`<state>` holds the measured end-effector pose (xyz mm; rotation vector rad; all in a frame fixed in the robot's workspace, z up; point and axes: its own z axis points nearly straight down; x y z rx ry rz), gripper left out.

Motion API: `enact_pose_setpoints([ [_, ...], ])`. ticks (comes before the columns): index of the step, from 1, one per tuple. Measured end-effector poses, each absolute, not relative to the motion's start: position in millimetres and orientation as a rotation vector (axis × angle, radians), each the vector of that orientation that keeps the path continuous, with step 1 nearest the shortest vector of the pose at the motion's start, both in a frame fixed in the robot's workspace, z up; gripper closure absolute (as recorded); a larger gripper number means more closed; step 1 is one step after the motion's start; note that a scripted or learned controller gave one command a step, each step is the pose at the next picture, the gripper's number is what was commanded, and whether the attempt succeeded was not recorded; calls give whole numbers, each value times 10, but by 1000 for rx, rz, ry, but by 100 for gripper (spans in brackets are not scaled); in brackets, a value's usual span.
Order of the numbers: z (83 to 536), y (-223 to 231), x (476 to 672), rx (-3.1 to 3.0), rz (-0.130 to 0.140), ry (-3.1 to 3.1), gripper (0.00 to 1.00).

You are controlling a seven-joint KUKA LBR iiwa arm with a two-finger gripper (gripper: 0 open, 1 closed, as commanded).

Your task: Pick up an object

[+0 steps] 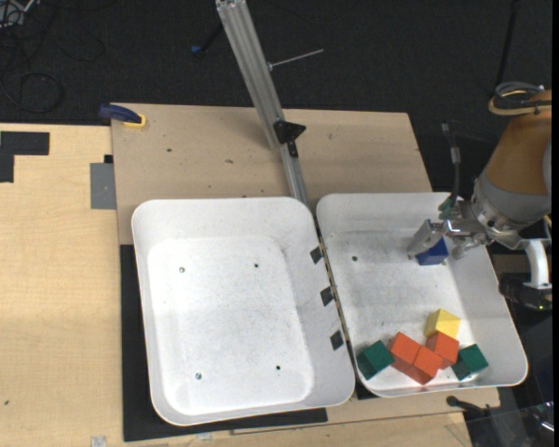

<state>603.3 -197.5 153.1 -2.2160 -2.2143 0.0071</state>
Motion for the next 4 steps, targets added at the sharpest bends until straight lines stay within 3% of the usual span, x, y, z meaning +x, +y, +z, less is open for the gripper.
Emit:
enact_pose_setpoints([
  [1, 899, -1975, 6007, -2221, 3, -2216, 0],
  [2, 1027, -1990, 6010, -2228, 2, -2211, 100],
  [4, 1995, -1970, 6000, -2222, -3, -2226, 100],
])
